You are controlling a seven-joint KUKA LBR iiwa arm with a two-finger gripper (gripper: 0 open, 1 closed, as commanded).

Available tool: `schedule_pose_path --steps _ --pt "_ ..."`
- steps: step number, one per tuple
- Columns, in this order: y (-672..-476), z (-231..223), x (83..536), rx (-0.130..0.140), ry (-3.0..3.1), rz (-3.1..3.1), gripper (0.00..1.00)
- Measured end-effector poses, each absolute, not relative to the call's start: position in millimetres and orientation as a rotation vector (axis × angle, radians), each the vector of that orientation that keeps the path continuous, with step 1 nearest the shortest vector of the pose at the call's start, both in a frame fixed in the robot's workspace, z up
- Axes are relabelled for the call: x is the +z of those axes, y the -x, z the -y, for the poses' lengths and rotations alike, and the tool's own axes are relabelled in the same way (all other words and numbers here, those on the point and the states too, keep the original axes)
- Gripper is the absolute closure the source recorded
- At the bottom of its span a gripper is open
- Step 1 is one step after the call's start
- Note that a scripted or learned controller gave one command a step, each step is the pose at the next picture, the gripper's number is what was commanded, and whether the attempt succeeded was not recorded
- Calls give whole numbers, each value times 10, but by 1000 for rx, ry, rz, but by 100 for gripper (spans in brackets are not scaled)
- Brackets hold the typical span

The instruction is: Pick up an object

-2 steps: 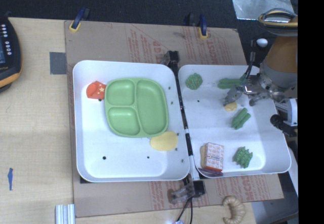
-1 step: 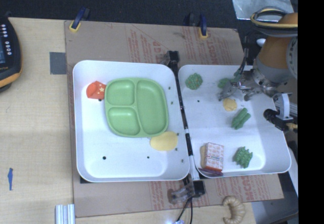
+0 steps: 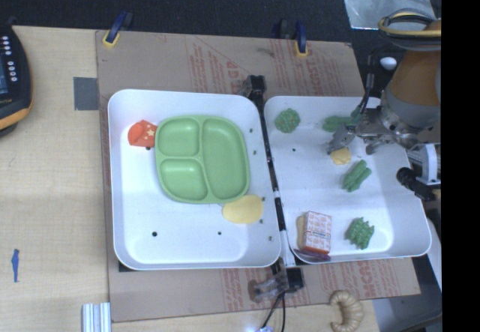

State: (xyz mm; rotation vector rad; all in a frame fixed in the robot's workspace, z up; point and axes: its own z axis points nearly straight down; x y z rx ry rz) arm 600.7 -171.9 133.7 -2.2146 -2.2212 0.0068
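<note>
My gripper point(image 3: 352, 145) hangs low over the back of the right bin point(image 3: 390, 248), its two dark fingers spread apart and open. A small yellow piece point(image 3: 341, 157) lies just below the left finger, not clearly between the two. A green leafy item point(image 3: 334, 124) is partly hidden behind the gripper. Elsewhere in this bin are a green broccoli-like piece point(image 3: 286, 121), a green pickle-shaped piece point(image 3: 355, 175), a green clump point(image 3: 360, 232) and a red and white box point(image 3: 316, 233).
The left bin point(image 3: 135, 240) holds a green divided plate point(image 3: 202, 158), a red piece point(image 3: 142, 133) and a yellow lemon-like piece point(image 3: 243, 209). A central divider with clips point(image 3: 268, 173) separates the bins. A tan curled object point(image 3: 347, 309) lies on the bench in front.
</note>
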Motion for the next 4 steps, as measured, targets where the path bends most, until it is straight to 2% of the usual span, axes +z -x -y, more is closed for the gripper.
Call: schedule_pose_path --steps 1,2,3,4 --pt "-6570 1908 923 -2 2216 2232 0" --pt "-6166 1822 917 8 2214 2221 0" --pt "-6581 1686 1315 -1 2217 2229 0" --pt "-6079 1780 1127 10 2214 2220 0"
